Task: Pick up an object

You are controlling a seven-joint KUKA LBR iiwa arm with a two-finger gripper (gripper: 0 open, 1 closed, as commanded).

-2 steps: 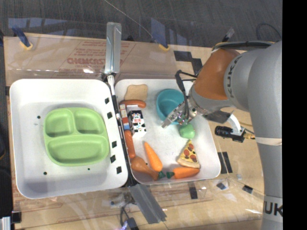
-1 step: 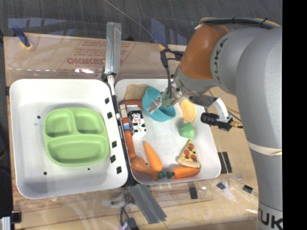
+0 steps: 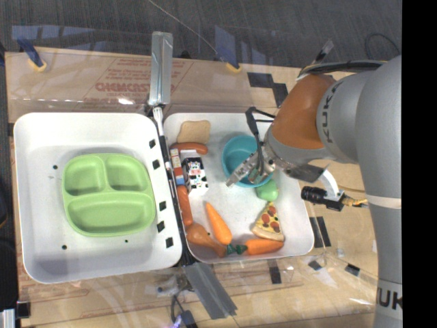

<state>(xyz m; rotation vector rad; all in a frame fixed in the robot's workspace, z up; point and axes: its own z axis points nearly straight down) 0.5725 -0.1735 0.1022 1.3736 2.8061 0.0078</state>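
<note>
Two bins: the left bin (image 3: 31, 183) carries a green divided plate (image 3: 108, 193); the right bin (image 3: 300, 227) carries all the small toy food, so any pick has to come from there.
Arm: the grey arm (image 3: 362, 115) reaches in from the right, its orange band (image 3: 307, 115) over the right bin's upper right part, which puts the wrist low over the teal cup (image 3: 239, 157).
Gripper: the gripper (image 3: 250, 174) sits at the cup's lower right rim; metal parts show there, but whether they are spread or pressed together I cannot tell, and nothing can be seen pinched in it.
Likely target: judging by position, the cup or the small green piece (image 3: 268, 191) just below the gripper; which of the two is meant cannot be told.
Other candidates: a pizza slice (image 3: 268, 221) lower right; a carrot (image 3: 218, 224) in the middle; a second carrot (image 3: 263, 246) along the bottom wall; a sausage (image 3: 190, 149) and a bread slice (image 3: 195, 130) near the top left; a black-and-white carton (image 3: 195, 175) by the dividing wall.
Crowding: the left side of the right bin is packed, with items touching or lying against the wall; the cup stands more apart, which I judge makes it the easier grab.
In the way: the cup's rim and the green piece lie close together under the gripper, so a closing move may catch the wrong one or slip off the rim.
</note>
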